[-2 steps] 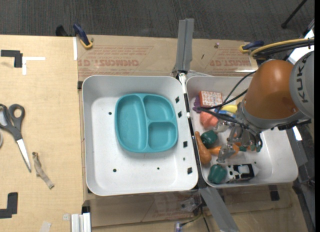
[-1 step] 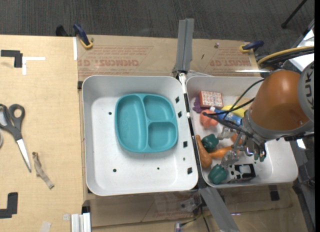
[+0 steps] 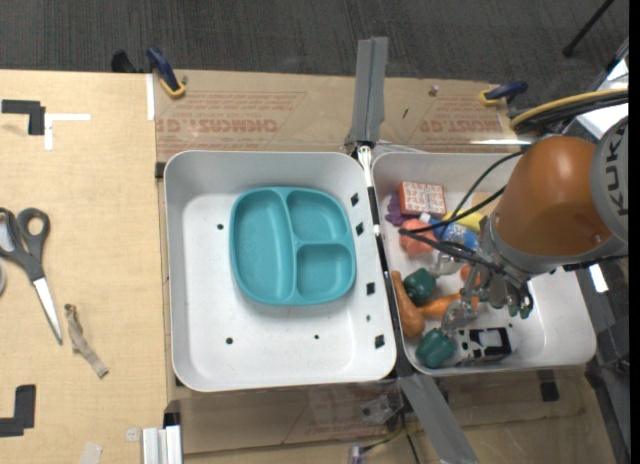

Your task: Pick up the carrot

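- White plastic is making up both shallow bins: the left bin (image 3: 190,282) and the right bin (image 3: 560,337) are sitting side by side on the bench, their inner walls touching along a grey divider strip.
- A teal divided plate (image 3: 293,245) is lying flat in the middle of the left bin, with one long compartment on its left and two smaller ones on its right.
- The arm (image 3: 555,202), with its orange band facing the camera, is reaching in from the right and hanging over the right bin.
- The gripper (image 3: 480,327) is pointing down into the near part of the right bin, just right of the toys; from where I am standing its dark parts are blurring together, so I cannot tell how the jaws are standing, and I am seeing nothing clearly between them.
- The carrot (image 3: 408,310) is lying in the right bin along its left wall, an orange piece running from mid-bin towards the near edge, just left of the gripper and apart from it as far as I can judge.
- A dark green toy (image 3: 421,285) is sitting just above the carrot, and another green round piece (image 3: 436,350) is resting near the bin's front wall, beside the gripper.
- A small red patterned box (image 3: 422,198) is sitting towards the far side of the right bin, with a purple item (image 3: 393,214) just left of it.
- A pair of scissors (image 3: 32,264) is lying on the wooden bench top well to the left of both bins.
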Tool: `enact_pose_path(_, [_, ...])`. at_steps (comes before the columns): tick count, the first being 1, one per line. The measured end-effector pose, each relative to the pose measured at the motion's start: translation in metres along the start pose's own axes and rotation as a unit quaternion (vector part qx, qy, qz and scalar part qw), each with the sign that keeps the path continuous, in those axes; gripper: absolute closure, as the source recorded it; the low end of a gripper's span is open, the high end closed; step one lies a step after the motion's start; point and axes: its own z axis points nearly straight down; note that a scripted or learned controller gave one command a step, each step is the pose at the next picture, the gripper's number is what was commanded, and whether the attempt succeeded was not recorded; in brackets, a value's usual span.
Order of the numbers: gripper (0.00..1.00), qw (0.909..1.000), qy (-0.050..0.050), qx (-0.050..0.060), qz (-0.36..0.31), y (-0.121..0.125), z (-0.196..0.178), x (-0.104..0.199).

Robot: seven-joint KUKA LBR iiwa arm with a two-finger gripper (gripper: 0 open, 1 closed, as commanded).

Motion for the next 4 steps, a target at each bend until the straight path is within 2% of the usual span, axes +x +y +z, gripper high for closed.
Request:
enact_pose_path(1, [0.0, 0.9994, 0.004, -0.001, 0.034, -0.001, 0.002, -0.002])
enact_pose_path(2, [0.0, 0.9999, -0.002, 0.0, 0.015, 0.001, -0.001, 0.002])
enact_pose_path(3, [0.0, 0.9858, 0.009, -0.004, -0.168, 0.004, 0.005, -0.01])
enact_pose_path(4, [0.0, 0.982, 0.009, -0.005, -0.189, -0.005, 0.005, 0.024])
